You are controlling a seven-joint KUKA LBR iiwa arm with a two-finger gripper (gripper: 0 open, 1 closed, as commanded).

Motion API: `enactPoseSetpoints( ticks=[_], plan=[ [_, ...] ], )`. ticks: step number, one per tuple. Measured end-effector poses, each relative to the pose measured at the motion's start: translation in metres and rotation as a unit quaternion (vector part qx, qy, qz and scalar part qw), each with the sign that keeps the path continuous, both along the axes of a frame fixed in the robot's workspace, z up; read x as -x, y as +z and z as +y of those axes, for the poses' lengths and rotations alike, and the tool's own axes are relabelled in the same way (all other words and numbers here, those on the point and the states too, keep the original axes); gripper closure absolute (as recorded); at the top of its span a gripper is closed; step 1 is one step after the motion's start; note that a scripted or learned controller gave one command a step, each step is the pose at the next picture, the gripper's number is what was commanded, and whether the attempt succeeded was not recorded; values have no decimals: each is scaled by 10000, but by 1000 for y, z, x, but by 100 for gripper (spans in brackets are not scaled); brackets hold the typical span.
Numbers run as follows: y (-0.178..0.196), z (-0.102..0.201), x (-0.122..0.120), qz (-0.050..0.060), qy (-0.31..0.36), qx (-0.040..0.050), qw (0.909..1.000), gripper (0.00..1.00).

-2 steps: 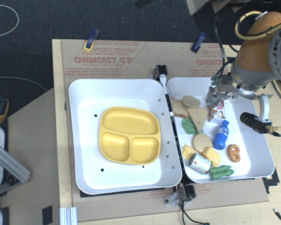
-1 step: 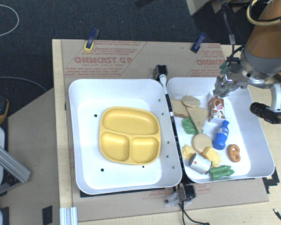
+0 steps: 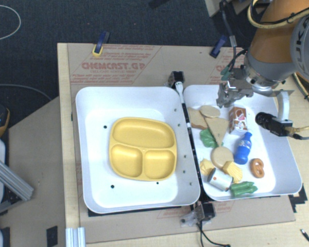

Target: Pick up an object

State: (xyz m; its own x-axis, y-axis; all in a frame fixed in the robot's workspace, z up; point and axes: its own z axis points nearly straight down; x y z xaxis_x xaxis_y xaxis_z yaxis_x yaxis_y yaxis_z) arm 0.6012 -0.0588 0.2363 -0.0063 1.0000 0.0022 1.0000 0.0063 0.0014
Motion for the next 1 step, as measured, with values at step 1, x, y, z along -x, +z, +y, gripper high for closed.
enactPoseSetpoints(
  ticks=[1],
  plan=[
    [-6, 59, 12, 28, -3, -1, 10000, 100]
  ],
)
